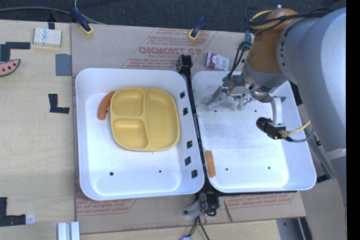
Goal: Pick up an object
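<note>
A yellow divided plate (145, 119) lies in the left bin (95, 177). An orange sausage (104, 105) rests against the plate's left edge. A small orange piece (210, 163) lies in the right bin (281, 177), tight against its left wall near the front. My gripper (226, 102) hangs low over the back left part of the right bin. It is open, with nothing between its fingers. It is well behind the orange piece and apart from it.
The grey arm and its orange band (270, 48) cover the right bin's back right corner. A black cable plug (270, 127) hangs over the bin floor. A small red-and-white packet (216, 61) lies on the cardboard behind the bins.
</note>
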